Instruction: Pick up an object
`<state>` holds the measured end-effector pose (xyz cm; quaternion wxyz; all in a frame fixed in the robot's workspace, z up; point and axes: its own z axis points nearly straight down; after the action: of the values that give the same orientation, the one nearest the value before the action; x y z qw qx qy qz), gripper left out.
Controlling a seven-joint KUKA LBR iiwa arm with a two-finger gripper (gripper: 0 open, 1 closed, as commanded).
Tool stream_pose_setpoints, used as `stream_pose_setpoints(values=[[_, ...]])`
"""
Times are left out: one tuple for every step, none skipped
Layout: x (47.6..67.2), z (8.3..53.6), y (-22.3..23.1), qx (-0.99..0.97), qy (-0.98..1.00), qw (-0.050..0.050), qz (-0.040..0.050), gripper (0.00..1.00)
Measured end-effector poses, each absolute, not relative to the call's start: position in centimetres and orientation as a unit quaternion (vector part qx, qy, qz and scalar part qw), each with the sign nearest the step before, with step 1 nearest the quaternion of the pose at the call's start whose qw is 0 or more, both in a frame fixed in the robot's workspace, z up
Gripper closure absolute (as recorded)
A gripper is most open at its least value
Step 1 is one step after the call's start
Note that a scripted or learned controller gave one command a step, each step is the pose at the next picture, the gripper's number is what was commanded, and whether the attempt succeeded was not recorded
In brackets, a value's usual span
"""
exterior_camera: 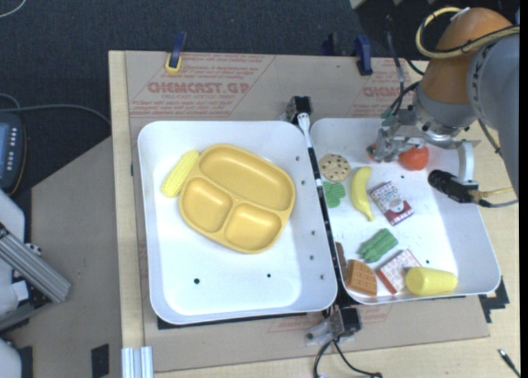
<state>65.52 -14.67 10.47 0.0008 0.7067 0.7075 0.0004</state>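
Two white bins sit side by side on the tabletop (pixel 247 92). One arm (pixel 495 79) reaches in from the right, over the far end of the right bin (pixel 466 236). Its end effector (pixel 386 147) hangs low above that bin's far side; from this angle it cannot be told how far open it is, and nothing is seen in its hold.

A red tomato (pixel 415 158) lies just beside the end effector, on its right, on the bin floor. It is the thing nearest the end effector; whether the two touch cannot be told.

Nearer the dividing wall lie a cookie (pixel 334 167) and, just in front of it, a green piece (pixel 333 194). A banana (pixel 361 192) lies beside these, with a red-and-white packet (pixel 390 201) to its right. At the near end are a green pod (pixel 378 245), a waffle (pixel 360 277), a second packet (pixel 397 269) and a yellow cup (pixel 430 281) on its side, all close together.

The left bin (pixel 247 285) holds a yellow plate (pixel 235 196) with three compartments, all bare. A corn cob (pixel 179 172) lies against the plate's left rim.
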Motion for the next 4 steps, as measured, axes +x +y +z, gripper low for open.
stream_pose_setpoints(values=[[65.8,16.9,-14.7,0.707,0.707,0.003,0.0018,1.0],[66.0,22.4,-14.7,0.707,0.708,0.004,0.0023,1.0],[62.5,23.0,-11.5,0.706,0.708,-0.001,-0.0004,1.0],[58.7,21.9,-8.0,0.706,0.708,-0.003,-0.001,1.0]])
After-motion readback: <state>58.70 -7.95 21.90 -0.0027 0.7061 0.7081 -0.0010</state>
